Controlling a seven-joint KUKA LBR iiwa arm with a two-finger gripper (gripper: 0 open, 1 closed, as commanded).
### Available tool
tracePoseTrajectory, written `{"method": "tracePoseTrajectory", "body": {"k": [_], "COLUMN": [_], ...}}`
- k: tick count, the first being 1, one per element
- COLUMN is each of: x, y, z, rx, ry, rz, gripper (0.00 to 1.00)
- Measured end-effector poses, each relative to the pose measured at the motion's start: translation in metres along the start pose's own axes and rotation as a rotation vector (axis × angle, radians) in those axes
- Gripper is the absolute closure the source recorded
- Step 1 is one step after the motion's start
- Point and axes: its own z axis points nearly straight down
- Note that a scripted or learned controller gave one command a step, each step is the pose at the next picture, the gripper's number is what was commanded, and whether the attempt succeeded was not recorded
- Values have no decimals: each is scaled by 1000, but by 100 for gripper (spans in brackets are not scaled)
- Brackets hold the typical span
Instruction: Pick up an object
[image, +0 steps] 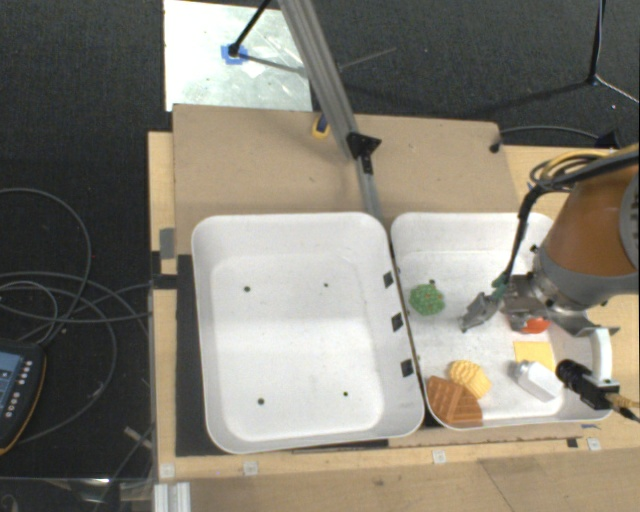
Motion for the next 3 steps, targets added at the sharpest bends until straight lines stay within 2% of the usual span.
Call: {"method": "tracePoseTrajectory", "body": {"k": [2,3], "x": [-1,-1], "y": [2,3], "z": [71,59], "rx": [-1,-6], "ry": [0,-1], "rz": [-1,0], "gripper": [0,100]}}
